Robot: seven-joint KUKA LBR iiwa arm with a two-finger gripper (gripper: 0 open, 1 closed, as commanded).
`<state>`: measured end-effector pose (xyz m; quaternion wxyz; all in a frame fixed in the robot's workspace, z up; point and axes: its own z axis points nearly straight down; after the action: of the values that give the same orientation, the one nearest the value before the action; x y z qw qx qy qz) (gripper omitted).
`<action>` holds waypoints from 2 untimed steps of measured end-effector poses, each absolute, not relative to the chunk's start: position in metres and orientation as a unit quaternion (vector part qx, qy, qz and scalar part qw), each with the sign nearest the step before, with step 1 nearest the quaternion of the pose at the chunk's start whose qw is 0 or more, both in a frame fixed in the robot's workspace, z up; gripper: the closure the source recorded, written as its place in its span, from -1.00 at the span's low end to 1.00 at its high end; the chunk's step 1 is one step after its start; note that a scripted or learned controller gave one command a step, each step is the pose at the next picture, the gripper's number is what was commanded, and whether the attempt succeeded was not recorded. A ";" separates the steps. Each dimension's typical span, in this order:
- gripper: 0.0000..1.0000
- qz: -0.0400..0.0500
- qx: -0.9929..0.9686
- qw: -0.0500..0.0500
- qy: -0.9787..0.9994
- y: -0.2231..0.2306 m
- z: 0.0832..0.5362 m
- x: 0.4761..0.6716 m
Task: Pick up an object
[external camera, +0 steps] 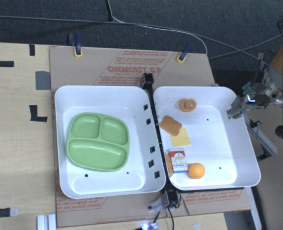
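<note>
Five items, right bin (237,171); carton (178,160) long axis near-far, upright

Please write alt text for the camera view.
A grey two-finger gripper hangs over the right white bin's far right rim; inside lie a small doughnut, orange ball and yellow slice. The left white bin holds a green divided plate.

A workbench under even light, as we look down on it.
We see a pale wooden benchtop (17,143), a cardboard sheet (132,66) clipped at its far edge, dark carpet (180,8) crossed by cables (156,28).
</note>
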<state>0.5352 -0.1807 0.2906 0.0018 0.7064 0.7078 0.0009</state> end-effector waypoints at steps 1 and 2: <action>1.00 -0.001 0.705 -0.002 0.709 -0.129 0.268 0.524; 1.00 -0.001 0.705 -0.002 0.709 -0.074 0.249 0.511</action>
<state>0.5112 -0.0745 0.2488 -0.0018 0.7053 0.7089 -0.0008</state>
